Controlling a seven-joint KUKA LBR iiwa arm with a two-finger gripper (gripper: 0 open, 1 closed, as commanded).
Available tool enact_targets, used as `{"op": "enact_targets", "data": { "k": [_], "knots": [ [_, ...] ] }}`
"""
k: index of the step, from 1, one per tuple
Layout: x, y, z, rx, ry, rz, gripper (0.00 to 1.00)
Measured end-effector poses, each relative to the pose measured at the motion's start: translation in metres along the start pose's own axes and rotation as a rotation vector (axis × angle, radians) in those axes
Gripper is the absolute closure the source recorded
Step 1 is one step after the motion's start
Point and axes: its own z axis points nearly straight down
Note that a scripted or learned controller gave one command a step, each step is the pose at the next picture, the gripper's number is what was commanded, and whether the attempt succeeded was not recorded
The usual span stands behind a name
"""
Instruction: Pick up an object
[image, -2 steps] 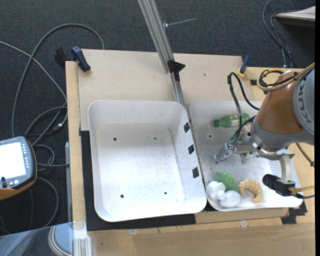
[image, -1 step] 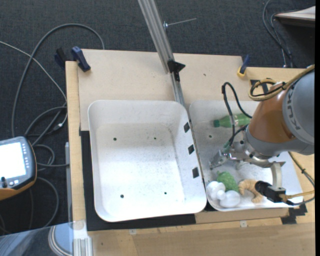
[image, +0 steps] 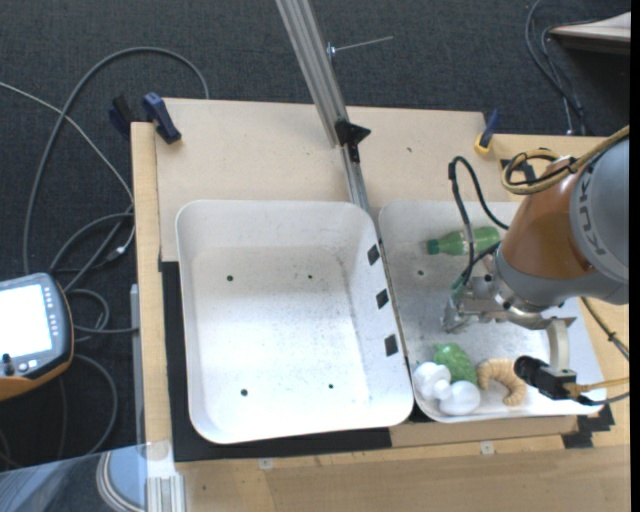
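Note:
My gripper (image: 458, 318) hangs low over the middle of the right bin (image: 415, 290), and I see nothing held in it. A green bottle (image: 462, 241) lies on its side at the bin's far end, behind the gripper. Near the front edge sit a small green object (image: 452, 357), two white rounded objects (image: 432, 377) (image: 460, 397) and a tan curved object (image: 498, 376). The green object is just in front of the gripper, apart from it.
The left bin (image: 190, 230) stands beside the right one, and a slanted metal rail (image: 340, 110) runs down to the gap between them. The grey and orange arm (image: 560, 240) covers the right bin's right side. Clamps (image: 160, 115) sit at the bench's back corners.

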Motion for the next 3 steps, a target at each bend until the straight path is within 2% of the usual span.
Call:
{"op": "enact_targets", "data": {
  "k": [1,2,3],
  "knots": [
    [0.009,0.003,-0.048,-0.006,-0.003,-0.002,1.00],
    [0.010,-0.004,-0.107,-0.007,-0.003,-0.001,1.00],
    [0.010,-0.003,-0.104,-0.002,-0.003,-0.001,1.00]
  ]
}}
